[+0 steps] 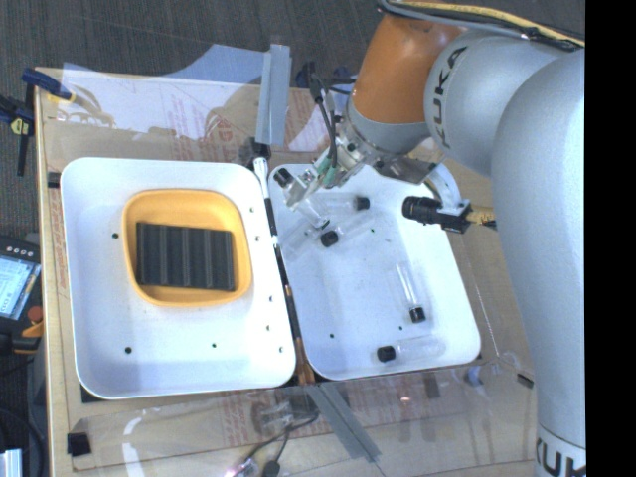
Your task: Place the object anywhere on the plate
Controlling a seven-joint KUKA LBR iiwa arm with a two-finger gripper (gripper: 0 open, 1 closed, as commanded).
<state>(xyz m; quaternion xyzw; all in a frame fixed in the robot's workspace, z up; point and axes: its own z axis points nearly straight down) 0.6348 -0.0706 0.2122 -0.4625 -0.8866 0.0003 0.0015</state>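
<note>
We see the gripper [303, 185] over the right bin's [452, 351] far left corner | fingers: we cannot tell | clear tubes [408, 291] lie in that bin | yellow plate [186, 212] sits in the left bin [99, 366], grey block [186, 256] on it

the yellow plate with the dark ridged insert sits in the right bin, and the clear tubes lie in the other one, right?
Not quite. The camera view shows the yellow plate in the left bin; the clear tubes lie in the right bin.
</note>
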